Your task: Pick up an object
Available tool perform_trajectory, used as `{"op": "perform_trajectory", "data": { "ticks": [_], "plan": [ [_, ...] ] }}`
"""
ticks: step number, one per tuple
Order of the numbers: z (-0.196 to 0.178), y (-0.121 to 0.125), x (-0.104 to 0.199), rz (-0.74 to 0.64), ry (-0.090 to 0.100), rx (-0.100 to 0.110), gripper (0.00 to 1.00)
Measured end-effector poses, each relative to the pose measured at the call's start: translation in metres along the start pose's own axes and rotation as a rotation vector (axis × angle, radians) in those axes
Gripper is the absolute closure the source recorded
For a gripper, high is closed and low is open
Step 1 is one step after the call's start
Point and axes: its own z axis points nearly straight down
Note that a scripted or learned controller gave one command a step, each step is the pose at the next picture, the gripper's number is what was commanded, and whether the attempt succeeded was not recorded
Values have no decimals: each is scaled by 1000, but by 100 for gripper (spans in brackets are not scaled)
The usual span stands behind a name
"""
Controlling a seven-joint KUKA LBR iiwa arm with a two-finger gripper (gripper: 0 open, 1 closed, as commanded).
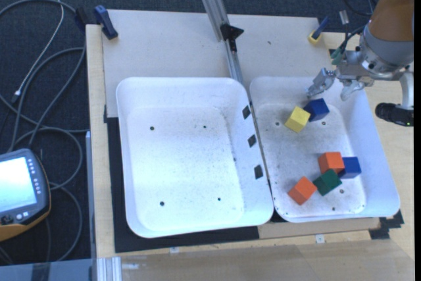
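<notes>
I am hovering my gripper (337,83) over the far end of the right bin (381,161), fingers spread apart and grasping nothing. Just below and toward the near side of my fingers, a blue cube (317,108) is sitting, touching a yellow cube (297,119) at its left; that pair is lying nearest to me. Farther off, at the bin's near end, I am counting four more: two orange cubes (331,161), one blue (351,167), one green (327,181). The left bin (131,99) is lying beyond.
</notes>
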Motion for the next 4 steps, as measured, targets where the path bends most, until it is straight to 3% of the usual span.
{"op": "perform_trajectory", "data": {
  "ticks": [1,2,3,4],
  "plan": [
    [122,-9,14,0,3,8,0],
    [106,-5,13,0,1,-3,100],
    [11,-9,95,-7,3,-10,100],
    [17,-67,165,-6,5,6,100]
  ]
}}
